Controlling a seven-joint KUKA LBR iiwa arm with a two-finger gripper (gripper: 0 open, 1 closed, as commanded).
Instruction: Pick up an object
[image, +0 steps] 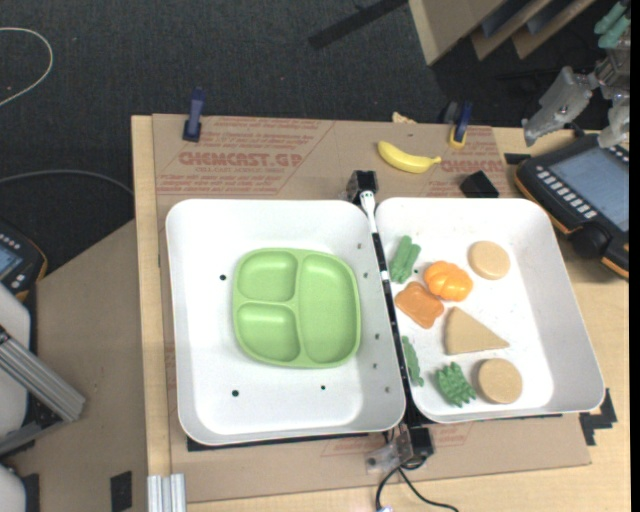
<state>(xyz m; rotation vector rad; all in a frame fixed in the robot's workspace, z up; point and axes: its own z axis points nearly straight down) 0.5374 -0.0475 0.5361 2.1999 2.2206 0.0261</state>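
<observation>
— Camera view, tan wedge (472, 333): where, and pointing how?
— Middle of right bin (545, 290), just beside orange block (419, 304). Flat, smooth triangle; tip toward far left, long edge along near side.
— Gripper (545, 120)?
— Far right, beyond the bins, holding nothing visible; open or closed, cannot tell

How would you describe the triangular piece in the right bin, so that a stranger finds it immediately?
Look at the right bin, the one holding the toy food. Near its middle, below the orange pepper, lies the tan wedge. It is the only triangle; the two other tan pieces are round.
</observation>
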